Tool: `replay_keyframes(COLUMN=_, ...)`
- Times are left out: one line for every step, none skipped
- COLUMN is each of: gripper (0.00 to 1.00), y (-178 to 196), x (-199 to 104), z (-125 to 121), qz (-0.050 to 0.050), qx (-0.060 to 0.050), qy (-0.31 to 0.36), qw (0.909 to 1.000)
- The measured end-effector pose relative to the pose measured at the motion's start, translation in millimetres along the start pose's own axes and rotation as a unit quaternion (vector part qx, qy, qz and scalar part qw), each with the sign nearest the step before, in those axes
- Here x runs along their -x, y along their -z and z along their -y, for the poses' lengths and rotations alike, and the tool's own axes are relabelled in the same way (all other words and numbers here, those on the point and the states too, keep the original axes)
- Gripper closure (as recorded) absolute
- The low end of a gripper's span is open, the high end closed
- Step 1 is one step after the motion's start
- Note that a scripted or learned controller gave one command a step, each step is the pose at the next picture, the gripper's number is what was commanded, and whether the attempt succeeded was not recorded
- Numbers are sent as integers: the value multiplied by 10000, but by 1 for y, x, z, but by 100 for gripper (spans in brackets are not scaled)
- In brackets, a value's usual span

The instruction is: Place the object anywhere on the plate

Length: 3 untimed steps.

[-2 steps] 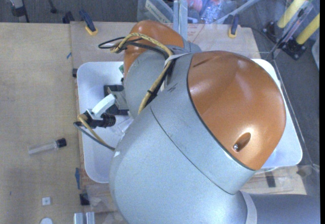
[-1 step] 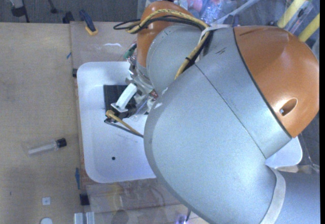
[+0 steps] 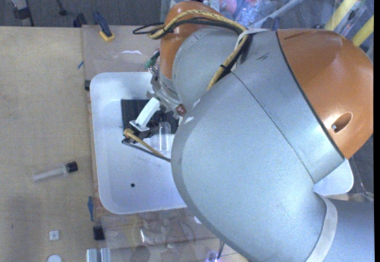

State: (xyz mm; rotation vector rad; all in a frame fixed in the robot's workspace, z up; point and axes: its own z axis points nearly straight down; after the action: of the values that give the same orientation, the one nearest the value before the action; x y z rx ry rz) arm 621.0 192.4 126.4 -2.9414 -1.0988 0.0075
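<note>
The jaws hang low over the left white bin (image 3: 105,154), tilted; whether they are open or closed on anything cannot be told. Just beside them lies a flat black piece (image 3: 132,110), possibly the task's object, partly hidden. A small dark speck (image 3: 132,184) sits nearer the bin's front. The bulky grey arm (image 3: 267,154) covers everything to the right. On the wooden surface (image 3: 41,94), a clear tube (image 3: 54,171) lies apart.
</note>
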Motion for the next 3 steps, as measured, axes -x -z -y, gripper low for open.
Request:
replay_keyframes(gripper=0, y=-6, x=-26, z=-21, qz=-13, qx=11, qy=-820, qw=9966)
replay_keyframes(gripper=0, y=-35, x=-41, z=2, qz=-45, qx=29, qy=-2449, qw=9695)
replay_keyframes(gripper=0, y=-35, x=-50, z=-4, qz=-37, qx=17, qy=-2564, qw=9666)
